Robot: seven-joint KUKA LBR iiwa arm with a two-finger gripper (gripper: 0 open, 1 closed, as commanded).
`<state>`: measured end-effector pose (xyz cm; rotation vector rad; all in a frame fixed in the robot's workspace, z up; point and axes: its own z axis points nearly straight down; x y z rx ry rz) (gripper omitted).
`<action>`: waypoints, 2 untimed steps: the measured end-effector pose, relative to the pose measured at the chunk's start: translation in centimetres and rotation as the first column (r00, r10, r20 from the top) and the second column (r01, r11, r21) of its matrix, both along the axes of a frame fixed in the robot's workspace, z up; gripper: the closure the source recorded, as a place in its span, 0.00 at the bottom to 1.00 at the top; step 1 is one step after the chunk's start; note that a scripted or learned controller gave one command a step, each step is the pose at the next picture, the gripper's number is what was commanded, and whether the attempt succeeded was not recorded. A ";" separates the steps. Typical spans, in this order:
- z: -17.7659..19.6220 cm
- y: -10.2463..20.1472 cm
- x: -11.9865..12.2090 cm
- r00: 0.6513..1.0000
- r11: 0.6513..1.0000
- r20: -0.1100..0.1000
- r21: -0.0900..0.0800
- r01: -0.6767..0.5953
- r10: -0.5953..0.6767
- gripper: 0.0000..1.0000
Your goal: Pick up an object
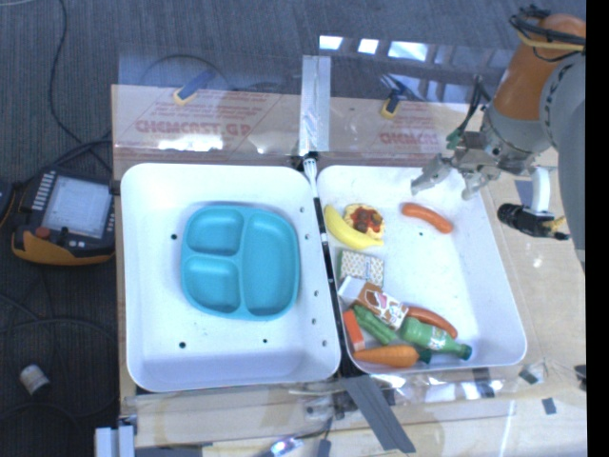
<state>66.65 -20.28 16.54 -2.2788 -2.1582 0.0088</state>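
Camera view, lower right: orange carrot [385,356] and green bottle [434,339] heaped at the right white bin [495,284] bottom edge. Higher, yellow banana [344,230], then orange-red sausage [426,217] lying alone. Above it, upper right, two-finger gripper [451,181] spread wide, holding nothing. Task judged barely begun: descent, closing, lift all left.

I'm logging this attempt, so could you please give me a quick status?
Gripper open, holding nothing, above right bin's far end. Sausage just below fingers, untouched. Nothing blocking it.
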 end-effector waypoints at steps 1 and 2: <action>-6.9 -0.4 -0.9 1.000 1.000 0.006 0.005 -0.007 0.007 0.00; -6.4 -0.4 -1.2 1.000 1.000 -0.006 0.003 -0.010 0.010 1.00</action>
